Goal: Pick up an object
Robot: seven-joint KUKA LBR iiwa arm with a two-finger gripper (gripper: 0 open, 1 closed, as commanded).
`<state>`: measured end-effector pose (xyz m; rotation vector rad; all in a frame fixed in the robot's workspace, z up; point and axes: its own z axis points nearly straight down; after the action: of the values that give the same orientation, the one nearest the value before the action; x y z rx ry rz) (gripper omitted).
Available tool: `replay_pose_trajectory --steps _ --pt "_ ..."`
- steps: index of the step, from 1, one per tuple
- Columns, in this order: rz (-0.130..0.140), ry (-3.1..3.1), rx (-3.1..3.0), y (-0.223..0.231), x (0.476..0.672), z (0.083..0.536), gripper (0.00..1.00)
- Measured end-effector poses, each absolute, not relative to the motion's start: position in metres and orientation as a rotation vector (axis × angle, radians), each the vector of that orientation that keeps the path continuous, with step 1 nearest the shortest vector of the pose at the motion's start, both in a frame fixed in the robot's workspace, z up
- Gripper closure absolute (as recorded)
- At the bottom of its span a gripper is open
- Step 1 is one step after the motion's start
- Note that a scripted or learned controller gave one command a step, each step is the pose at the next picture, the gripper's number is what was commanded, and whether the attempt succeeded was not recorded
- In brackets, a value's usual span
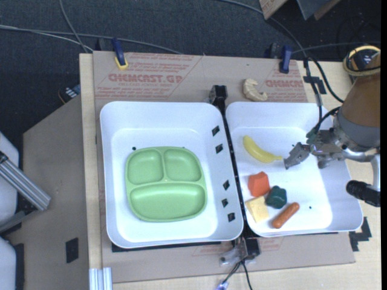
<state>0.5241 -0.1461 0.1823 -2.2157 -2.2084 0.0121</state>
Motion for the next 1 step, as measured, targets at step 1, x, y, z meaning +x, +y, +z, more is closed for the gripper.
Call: replay_pose_trajectory --steps 1 --pt "0.0 -2.22 -2.22 -0.1459 0.5274 0.1887 0.0"
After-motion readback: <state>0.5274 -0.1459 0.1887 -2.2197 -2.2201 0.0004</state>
